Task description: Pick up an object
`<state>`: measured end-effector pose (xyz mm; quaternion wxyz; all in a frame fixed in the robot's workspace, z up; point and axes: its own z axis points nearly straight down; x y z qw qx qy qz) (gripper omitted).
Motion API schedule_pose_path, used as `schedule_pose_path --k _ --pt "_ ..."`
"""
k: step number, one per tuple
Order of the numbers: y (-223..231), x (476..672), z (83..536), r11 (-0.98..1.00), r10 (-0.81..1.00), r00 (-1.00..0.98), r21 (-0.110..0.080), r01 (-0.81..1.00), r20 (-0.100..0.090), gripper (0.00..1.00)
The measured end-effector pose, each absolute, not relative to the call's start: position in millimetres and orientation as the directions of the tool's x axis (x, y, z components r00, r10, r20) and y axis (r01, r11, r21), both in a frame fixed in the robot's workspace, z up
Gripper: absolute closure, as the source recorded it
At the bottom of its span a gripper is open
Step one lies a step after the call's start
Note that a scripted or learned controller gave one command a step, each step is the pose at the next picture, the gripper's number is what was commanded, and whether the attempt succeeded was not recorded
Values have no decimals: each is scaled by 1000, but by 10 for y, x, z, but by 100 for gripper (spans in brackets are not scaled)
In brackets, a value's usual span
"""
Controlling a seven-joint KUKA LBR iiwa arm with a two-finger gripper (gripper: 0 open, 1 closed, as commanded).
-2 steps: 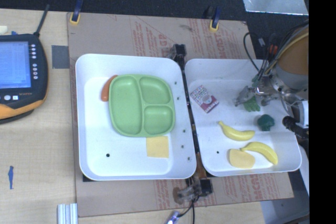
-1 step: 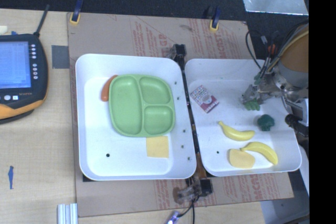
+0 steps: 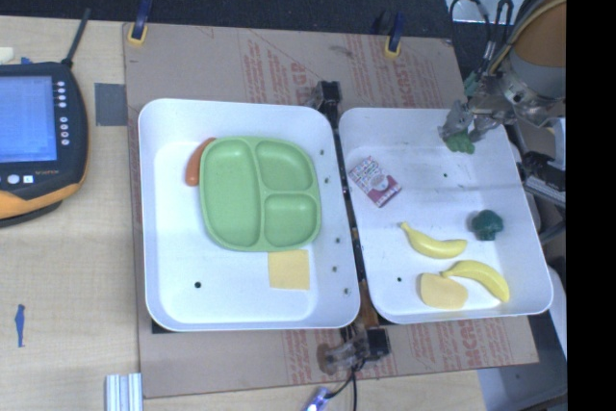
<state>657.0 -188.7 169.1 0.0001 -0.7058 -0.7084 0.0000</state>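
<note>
Green and small, a lump (image 3: 463, 142) sat right under my gripper (image 3: 460, 132) at the right bin's (image 3: 539, 303) far edge, seemingly between the fingertips; whether I truly gripped it I could not tell. Bananas lay well nearer the camera.

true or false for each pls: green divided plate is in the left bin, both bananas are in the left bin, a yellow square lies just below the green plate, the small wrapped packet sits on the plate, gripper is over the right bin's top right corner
1. Green divided plate lies in the left bin: true.
2. Both bananas in the left bin: false. Both bananas lie in the right bin.
3. Yellow square just below the plate: true.
4. Wrapped packet on the plate: false. It lies in the right bin.
5. Gripper over the right bin's top right corner: true.
</note>
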Motion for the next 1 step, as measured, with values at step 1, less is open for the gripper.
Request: schedule_pose_path --k 1 --pt "-971 6278 2168 6 1000 -6 -3 1000 2 100"
